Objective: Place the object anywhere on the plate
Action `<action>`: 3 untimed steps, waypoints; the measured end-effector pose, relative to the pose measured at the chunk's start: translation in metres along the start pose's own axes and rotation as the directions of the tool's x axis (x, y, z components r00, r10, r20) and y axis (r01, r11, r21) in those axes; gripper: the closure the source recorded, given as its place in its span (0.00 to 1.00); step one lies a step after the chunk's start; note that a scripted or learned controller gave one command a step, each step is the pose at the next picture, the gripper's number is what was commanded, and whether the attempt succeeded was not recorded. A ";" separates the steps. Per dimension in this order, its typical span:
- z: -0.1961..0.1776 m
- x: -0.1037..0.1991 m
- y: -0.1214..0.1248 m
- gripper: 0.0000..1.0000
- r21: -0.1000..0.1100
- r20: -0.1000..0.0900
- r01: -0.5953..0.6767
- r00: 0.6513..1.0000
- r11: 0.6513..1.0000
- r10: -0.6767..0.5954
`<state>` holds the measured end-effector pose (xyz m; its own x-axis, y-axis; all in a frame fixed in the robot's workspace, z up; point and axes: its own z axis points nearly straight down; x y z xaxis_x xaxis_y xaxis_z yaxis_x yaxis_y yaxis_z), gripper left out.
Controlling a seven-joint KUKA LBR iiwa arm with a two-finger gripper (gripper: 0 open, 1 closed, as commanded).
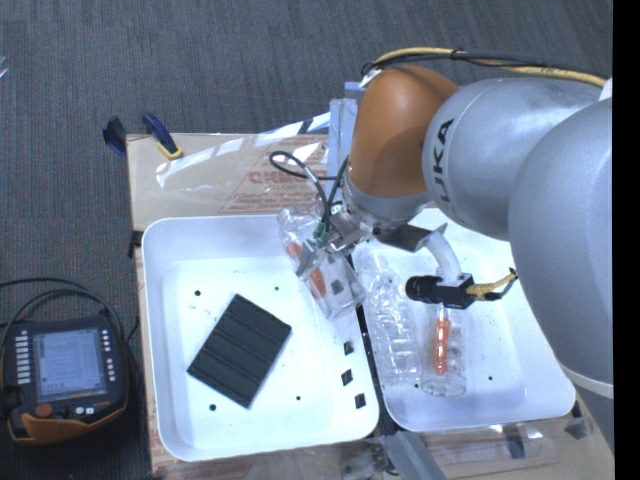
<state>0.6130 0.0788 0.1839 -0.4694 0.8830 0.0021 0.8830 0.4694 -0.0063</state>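
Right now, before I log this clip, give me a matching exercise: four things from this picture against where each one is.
Things:
1. black plate
2. clear plastic bottle
3. handheld controller
4. blue and yellow clamp

Places:
A. at the bench's far left corner
B. on the floor left of the bench
C. flat in the left bin
D. lying in the right bin

Pairs: 1-C, 2-D, 3-B, 4-A
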 end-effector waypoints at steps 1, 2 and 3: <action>-0.001 0.000 0.000 0.00 -0.001 0.000 0.000 1.000 1.000 0.000; 0.008 0.108 -0.010 0.00 0.001 0.000 0.305 0.952 0.952 -0.305; -0.024 0.068 -0.036 0.00 -0.003 0.002 0.445 0.895 0.895 -0.445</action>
<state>0.5491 0.1220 0.2081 -0.8133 0.5818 0.0024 0.5818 0.8133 -0.0020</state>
